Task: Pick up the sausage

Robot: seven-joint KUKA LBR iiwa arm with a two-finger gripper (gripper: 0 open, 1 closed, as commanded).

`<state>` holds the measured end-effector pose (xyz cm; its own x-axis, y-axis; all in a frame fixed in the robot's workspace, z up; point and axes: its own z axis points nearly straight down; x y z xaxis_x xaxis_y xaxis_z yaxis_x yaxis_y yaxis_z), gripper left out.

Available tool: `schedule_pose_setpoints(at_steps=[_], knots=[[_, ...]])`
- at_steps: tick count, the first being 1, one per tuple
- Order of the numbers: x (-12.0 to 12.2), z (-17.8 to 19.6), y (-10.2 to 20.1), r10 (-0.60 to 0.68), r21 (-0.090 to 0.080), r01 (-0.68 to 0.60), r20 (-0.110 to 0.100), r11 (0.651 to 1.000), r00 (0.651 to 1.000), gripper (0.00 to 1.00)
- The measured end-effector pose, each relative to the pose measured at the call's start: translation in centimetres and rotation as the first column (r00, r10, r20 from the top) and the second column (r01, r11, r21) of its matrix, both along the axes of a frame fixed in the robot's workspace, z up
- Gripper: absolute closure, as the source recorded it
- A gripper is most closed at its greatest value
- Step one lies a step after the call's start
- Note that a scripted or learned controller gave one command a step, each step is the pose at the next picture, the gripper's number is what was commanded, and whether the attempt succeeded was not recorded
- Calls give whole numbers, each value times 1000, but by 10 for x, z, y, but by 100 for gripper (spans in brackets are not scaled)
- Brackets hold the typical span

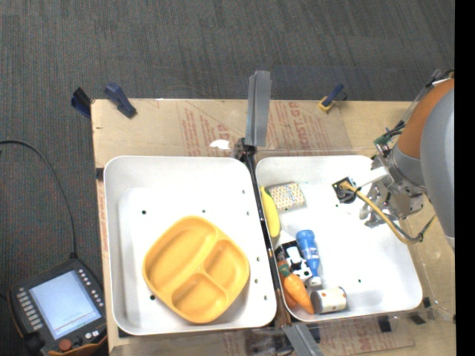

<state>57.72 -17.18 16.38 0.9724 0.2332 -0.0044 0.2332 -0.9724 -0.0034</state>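
Observation:
My gripper (369,212) hangs over the right part of the right bin (386,273), above bare white floor, with a yellow cable looping off it. The toys lie in a cluster along that bin's left side, well to the left of the gripper. A short reddish-brown piece (285,271), which may be the sausage, peeks out beside an orange carrot (298,293); I cannot tell for sure. Near them lie a blue bottle (308,251) and a beige cylinder (329,300).
A waffle-like square (287,196) and a yellow banana (271,213) lie at the right bin's upper left, and a black-and-white item (290,256) beside the bottle. A yellow divided plate (196,269) sits in the left bin (126,199). A metal post (258,113) stands behind the bins.

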Motion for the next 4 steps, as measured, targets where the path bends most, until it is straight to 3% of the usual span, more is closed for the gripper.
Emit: schedule_pose_setpoints(at_steps=[1,2,3,4], knots=[[-34,-28,-11,-31,2,31,-2,1000,1000,100],[-17,-10,43,-28,1,28,-1,1000,1000,100],[-65,-78,48,-36,3,36,-4,999,999,100],[-24,57,101,-30,-1,30,0,1000,1000,100]])
